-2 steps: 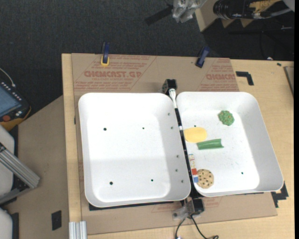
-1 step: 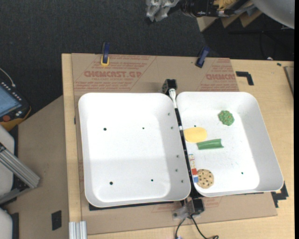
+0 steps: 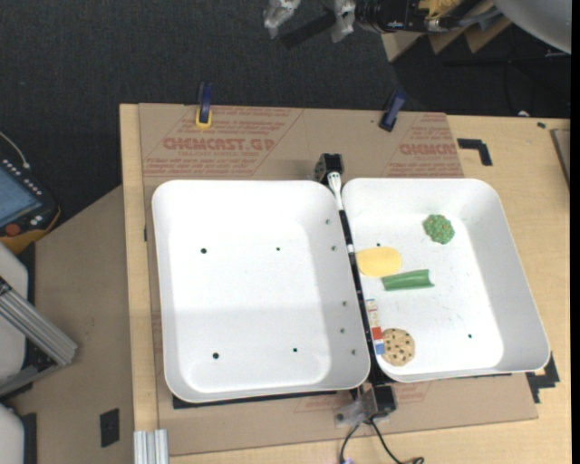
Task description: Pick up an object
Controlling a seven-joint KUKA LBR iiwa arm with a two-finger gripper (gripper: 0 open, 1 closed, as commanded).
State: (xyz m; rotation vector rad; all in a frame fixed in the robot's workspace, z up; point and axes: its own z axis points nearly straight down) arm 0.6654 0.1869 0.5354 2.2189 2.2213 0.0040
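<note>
White plastic bins are seen side by side on the table (image 3: 272, 136). Four items are found in the right bin (image 3: 507, 299): a green broccoli piece (image 3: 439, 228) toward its far edge, a yellow lemon-shaped piece (image 3: 378, 261) and a green bar (image 3: 407, 281) close together near its left wall, and a cookie (image 3: 398, 345) at its near left corner. The pincer (image 3: 308, 20) is held high beyond the table's far edge; its state cannot be told. The broccoli piece, well apart from walls and neighbours, is judged the easiest pick; a vertical descent centred on it is advised.
</note>
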